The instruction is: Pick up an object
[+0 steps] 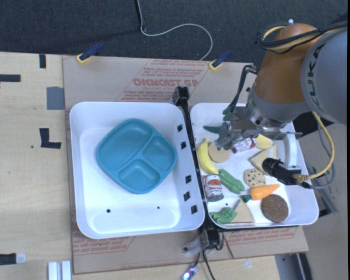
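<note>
My gripper (232, 137) hangs low over the upper middle of the right bin (303, 217), just above a round tan piece (220, 154) and a small red-and-white packet (245, 145). A yellow banana (206, 157) lies along the bin's left side. Below it are a green pod (231, 181), a small can (213, 188), a spotted cookie (254, 177), an orange carrot (263, 192), a brown round patty (275, 208), a sandwich wedge (243, 213) and a green leafy piece (224, 216). A cheese wedge (262, 158) lies right of the gripper.
The left bin (81, 174) holds a blue divided plate (137, 155). A black divider (190, 150) runs between the bins. The arm's grey and orange body (286, 69) looms over the right bin's top right. A black fitting with yellow cable (280, 171) sits at the right.
</note>
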Tool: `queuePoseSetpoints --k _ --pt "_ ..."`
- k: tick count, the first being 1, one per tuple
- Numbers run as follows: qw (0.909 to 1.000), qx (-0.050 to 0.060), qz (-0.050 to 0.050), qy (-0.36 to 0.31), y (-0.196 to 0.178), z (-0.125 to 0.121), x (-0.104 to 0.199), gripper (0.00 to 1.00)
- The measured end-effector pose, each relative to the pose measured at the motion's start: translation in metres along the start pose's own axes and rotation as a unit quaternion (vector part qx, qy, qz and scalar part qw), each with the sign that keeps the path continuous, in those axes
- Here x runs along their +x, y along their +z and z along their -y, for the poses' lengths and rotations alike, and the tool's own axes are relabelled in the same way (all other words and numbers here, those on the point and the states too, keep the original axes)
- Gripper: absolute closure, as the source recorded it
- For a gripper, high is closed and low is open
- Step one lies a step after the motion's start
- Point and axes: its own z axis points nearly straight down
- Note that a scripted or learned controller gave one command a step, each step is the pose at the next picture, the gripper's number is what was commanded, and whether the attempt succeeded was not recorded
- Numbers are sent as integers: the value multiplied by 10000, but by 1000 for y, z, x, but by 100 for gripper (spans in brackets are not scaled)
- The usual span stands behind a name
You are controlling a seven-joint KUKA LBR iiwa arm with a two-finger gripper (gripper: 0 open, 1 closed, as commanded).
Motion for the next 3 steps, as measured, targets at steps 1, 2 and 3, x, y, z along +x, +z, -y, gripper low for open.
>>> queuePoseSetpoints --k 1,2,3 --pt "10000 14 -5 -3 20 49 70 100" --pt "10000 -58 12 37 -67 62 44 100" --pt "10000 17 10 26 9 67 64 100"
